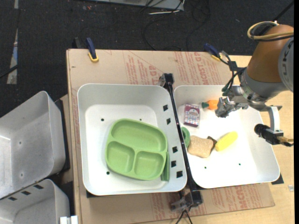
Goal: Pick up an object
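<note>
My gripper (223, 109) hangs over the back of the right bin (261, 171), just right of a small orange piece (212, 104) that touches a black bit at its left. A purple and white packet (191, 115) lies to the left of it. Nearer the front lie a tan slice of bread (201, 146) and a yellow banana-like piece (226, 141). A green rounded thing (185, 136) sits against the bin's left wall. Nothing shows between the fingers.
The left bin (93, 106) holds a green divided tray (136, 149). A black divider bar (175, 120) runs between the bins. A spare white bin (25, 139) stands off the bench at the left. A black fitting (266, 132) juts over the right bin's right side.
</note>
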Tool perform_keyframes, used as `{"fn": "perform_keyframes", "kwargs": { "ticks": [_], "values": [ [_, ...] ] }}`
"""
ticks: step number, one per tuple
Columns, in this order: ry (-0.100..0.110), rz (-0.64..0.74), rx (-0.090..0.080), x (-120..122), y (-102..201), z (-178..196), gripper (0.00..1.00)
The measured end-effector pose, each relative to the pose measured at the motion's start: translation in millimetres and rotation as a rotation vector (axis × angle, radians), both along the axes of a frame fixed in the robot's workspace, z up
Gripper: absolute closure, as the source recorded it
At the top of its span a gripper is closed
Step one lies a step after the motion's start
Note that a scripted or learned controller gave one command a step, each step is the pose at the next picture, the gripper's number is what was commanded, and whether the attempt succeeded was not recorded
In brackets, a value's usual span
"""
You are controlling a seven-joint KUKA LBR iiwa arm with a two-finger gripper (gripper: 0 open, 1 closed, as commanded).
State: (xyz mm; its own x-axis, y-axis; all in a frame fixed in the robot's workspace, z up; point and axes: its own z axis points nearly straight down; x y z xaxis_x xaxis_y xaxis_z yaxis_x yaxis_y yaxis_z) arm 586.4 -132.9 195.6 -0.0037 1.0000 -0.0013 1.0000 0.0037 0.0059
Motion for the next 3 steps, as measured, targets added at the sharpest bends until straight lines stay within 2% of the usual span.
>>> {"fn": "perform_keyframes", "kwargs": {
  "ticks": [1,2,3],
  "values": [
    [-0.001,0.001,0.000,-3.6,7.2,59.4,1.00],
    [0.007,0.004,0.003,-2.2,64.4,48.8,1.00],
    [0.004,0.004,0.002,6.1,111.8,53.7,1.00]
  ]
}}
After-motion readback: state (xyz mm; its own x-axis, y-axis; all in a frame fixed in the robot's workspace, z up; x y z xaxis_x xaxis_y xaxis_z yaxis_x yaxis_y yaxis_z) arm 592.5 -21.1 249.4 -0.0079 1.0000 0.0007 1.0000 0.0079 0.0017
